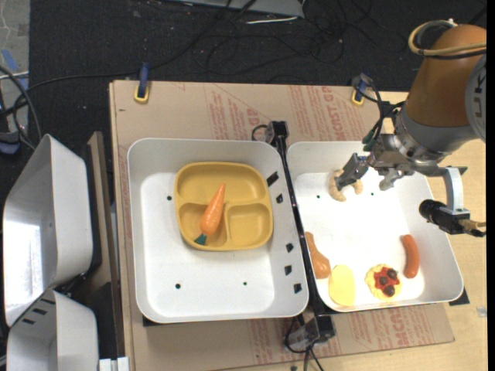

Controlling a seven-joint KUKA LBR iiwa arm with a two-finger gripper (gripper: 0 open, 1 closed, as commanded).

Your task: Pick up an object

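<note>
My gripper (366, 181) hangs over the back of the right bin (363, 230), open, with nothing between its fingers. A small beige food piece (338, 190) lies on the bin floor right at the left fingertip (346, 179); whether they touch I cannot tell. Toward the front of that bin lie an orange-brown drumstick (316, 256), a pale yellow piece (342, 284), a small pizza-like round with red and dark toppings (384, 280) and a red sausage (411, 255). In the left bin (155, 230) an orange carrot (212, 210) rests on a yellow divided plate (247, 224).
The grey arm with its orange band (445, 83) comes in from the upper right above the right bin's back corner. A black divider (292, 222) runs between the two bins. White containers (46, 222) stand off the bench at the left. Cables lie behind the bench.
</note>
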